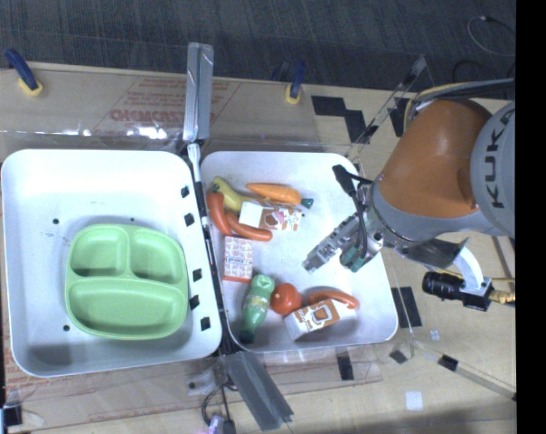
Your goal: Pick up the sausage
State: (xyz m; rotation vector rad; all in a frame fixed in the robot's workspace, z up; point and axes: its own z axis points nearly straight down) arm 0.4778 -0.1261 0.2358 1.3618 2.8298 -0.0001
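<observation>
The sausage (238,225) is a long reddish-brown piece lying in the left part of the right bin (323,165). It curves from beside the banana (224,191) down under a small white box (252,214). My gripper (322,254) hangs over bare white floor in the right-middle of that bin, pointing down and to the left. It stands well to the right of the sausage and apart from it. Nothing shows in its grasp.
In the right bin also lie an orange carrot (274,192), a patterned packet (238,259), a green bottle (256,300), a red tomato (286,297), a red pepper (334,297) and a brown-white carton (314,320). The left bin (29,188) holds a green divided tray (128,279).
</observation>
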